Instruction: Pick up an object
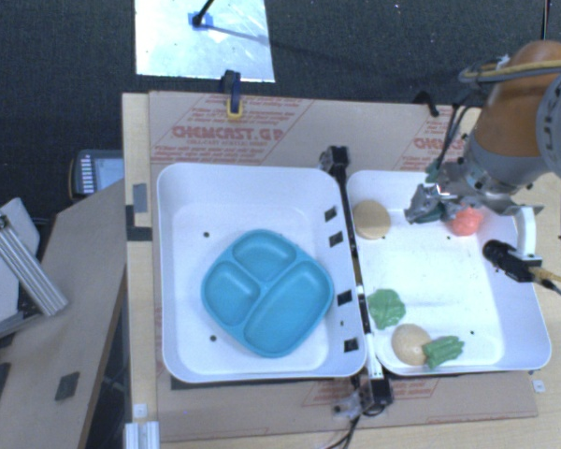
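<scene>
The gripper (428, 209) is seen low in the right bin (449, 279), beside an orange-red object (466, 222); its grip state cannot be told. A blue divided plate (266, 291) is held in the left bin (182, 213).

A single fixed camera looks down at a slant on two white bins (178, 279) set side by side, mid-frame. The arm (528, 110) enters from the upper right.

My arm (542, 129) is a thick grey casing with a broad orange band (533, 73) wrapped above the wrist. Thin black and yellow cables loop along my outer side. My hand (428, 206) is a small cluster of grey and silver metal, with a black block mounted beside it.
</scene>
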You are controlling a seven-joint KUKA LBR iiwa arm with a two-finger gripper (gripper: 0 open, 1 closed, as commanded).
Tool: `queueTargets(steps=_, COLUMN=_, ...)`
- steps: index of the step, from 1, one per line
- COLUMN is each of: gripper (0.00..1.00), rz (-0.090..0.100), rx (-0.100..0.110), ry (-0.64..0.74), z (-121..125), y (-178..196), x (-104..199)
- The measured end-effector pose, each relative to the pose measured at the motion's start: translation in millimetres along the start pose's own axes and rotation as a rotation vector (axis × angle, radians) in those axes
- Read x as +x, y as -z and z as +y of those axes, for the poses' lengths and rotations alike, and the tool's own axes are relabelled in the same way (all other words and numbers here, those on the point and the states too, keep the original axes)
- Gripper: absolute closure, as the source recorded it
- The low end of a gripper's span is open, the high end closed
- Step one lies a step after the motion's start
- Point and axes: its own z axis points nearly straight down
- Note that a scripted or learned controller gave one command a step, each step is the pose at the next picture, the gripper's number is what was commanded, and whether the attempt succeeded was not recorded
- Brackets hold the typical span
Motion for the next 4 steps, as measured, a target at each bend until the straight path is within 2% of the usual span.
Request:
queueTargets(steps=1, gripper=1.0, rz=0.001, rx=0.001, ry=0.001, z=1.7, y=41.9, x=-0.3)
queueTargets(steps=3, gripper=1.0, rz=0.003, rx=0.007, ry=0.007, z=-7.0, y=41.4, x=97.2)
queueTargets(steps=4, gripper=1.0, rz=0.004, rx=0.005, ry=0.008, z=-2.6, y=45.1, x=156.0)
